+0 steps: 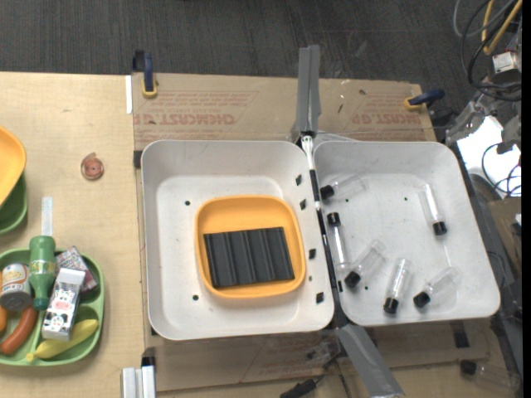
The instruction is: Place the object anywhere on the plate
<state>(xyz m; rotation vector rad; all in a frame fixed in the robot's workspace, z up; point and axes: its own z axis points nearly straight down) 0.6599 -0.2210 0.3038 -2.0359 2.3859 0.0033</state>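
Cardboard-topped bench, two white bins side by side

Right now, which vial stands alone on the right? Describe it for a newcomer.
Start at the right white bin, which holds clear vials with black caps. Near its right wall lies the lone vial. It points cap-down toward the front, apart from the three clustered along the bin's front.

1. Plate: orange, rounded-square, shallow rim, flat in the middle of the left bin.
2. Slab: black, rectangular, ribbed lengthwise. It lies flat on the plate, filling most of its floor, inside the rim.
3. Vials: six clear tubes with black caps, lying on their sides, scattered in the right bin, apart from the plate.
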